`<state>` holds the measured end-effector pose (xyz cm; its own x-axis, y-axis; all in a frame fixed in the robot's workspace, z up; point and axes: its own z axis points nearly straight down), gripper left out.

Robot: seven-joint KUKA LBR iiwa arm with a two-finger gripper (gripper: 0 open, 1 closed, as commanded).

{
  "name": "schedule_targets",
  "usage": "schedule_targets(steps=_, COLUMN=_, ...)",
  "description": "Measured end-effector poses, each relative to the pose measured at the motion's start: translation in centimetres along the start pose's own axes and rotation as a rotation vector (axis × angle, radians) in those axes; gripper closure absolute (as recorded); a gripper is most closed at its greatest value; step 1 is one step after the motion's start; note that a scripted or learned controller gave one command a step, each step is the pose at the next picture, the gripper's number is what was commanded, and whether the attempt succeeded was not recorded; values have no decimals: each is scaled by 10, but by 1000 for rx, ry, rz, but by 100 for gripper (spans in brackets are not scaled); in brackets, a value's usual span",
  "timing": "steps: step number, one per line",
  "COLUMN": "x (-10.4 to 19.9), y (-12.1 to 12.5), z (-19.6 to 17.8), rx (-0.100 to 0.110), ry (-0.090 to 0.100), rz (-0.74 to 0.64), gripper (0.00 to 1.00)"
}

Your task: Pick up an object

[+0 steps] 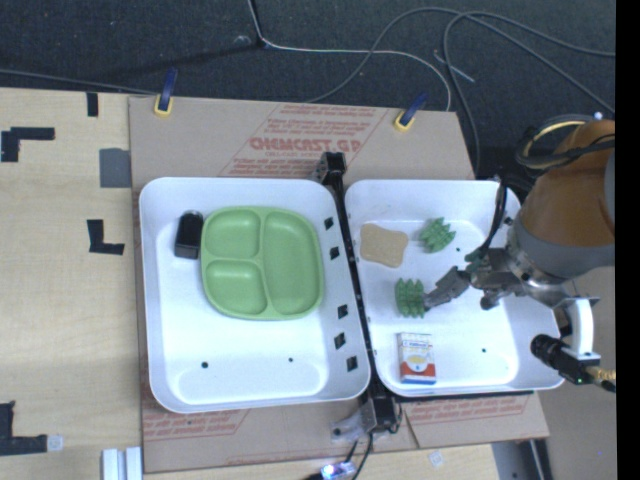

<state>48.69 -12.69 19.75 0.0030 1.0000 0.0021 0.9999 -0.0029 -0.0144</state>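
Trouble is looming for you: the gripper (432, 300), whose grasp I cannot tell, is touching the green toy (409, 296) near the right bin's (505, 373) middle, risking knocking it aside.

Light wooden surface (60, 348) carried a brown printed cardboard sheet (300, 138); two shallow white plastic bins, left (165, 368) and right (500, 368), sat side by side on it.
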Motion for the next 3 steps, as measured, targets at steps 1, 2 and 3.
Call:
schedule_targets(steps=1, x=0, y=3, z=-6, rx=-12, ry=-2, rz=-4, gripper=0)
schedule_targets(steps=2, x=6, y=7, z=56, rx=-7, ry=-1, rz=-4, gripper=0)
schedule_targets(steps=3, x=6, y=7, z=110, rx=-10, ry=-2, rz=-4, gripper=0)
